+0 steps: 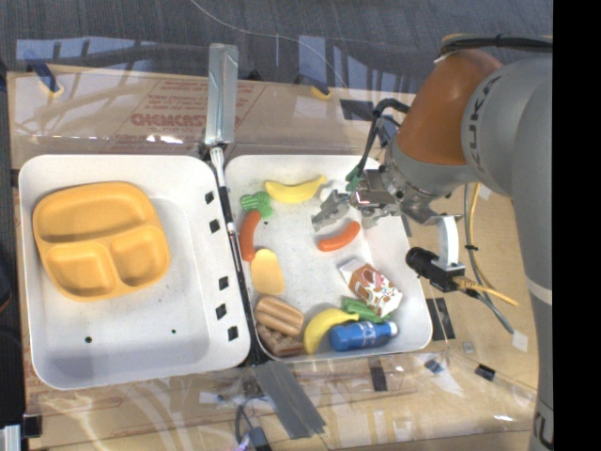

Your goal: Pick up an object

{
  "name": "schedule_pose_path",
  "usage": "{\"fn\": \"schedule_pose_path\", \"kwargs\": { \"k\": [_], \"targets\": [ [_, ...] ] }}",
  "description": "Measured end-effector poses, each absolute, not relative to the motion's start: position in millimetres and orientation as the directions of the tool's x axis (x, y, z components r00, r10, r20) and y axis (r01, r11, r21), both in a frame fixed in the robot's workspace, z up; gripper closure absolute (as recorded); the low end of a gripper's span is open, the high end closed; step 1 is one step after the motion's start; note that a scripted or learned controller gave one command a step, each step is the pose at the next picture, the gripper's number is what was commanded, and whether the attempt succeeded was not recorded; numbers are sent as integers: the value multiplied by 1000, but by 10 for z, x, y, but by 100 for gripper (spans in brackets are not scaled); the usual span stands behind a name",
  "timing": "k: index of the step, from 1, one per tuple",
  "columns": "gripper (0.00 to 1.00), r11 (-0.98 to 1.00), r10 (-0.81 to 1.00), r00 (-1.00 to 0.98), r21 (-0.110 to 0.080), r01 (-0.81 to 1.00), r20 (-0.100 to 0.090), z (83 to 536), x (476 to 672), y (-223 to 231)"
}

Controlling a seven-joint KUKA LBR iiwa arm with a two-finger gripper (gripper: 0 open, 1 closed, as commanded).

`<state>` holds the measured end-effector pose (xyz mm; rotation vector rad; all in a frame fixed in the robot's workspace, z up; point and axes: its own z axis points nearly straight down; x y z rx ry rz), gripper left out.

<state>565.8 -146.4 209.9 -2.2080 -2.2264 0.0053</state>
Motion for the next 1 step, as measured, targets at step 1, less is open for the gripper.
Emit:
{"fn": "schedule_pose_path", "kwargs": {
  "k": [1],
  "targets": [
    [0,38,999,-38,1,999,0,920,6028,-1803]
  ]
}}
